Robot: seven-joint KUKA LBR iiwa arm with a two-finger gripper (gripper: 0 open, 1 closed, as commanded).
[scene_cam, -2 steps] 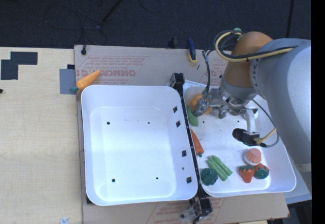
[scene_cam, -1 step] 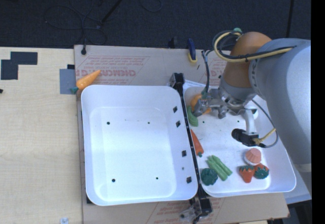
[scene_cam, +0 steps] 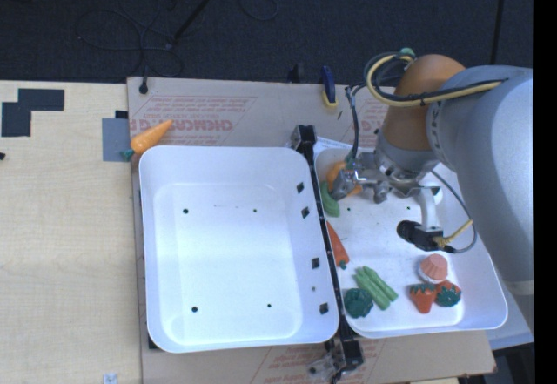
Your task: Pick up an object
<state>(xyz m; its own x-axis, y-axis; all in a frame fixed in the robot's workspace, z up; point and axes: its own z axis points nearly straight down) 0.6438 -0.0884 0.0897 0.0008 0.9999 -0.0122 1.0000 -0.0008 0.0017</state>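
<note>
- Camera view: the grey arm (scene_cam: 487, 138) reaches over the right bin (scene_cam: 474, 308).
- Left bin (scene_cam: 226, 243) sits beside it.
- Gripper (scene_cam: 364, 185) hangs by an orange piece (scene_cam: 341, 173); whether anything is gripped can't be told.
- Green beans (scene_cam: 377, 283), broccoli (scene_cam: 358, 302), strawberry (scene_cam: 424, 297) lie near the front edge.

Two white bins sit side by side, the left bin (scene_cam: 174, 321) and the right bin (scene_cam: 487, 308). There are two carrots: one carrot on the board (scene_cam: 150, 135), one carrot in the right bin (scene_cam: 337, 245). Also there: one broccoli floret (scene_cam: 358, 302), one bunch of green beans (scene_cam: 377, 284), one strawberry (scene_cam: 423, 297), one pink round slice (scene_cam: 433, 267).
</note>
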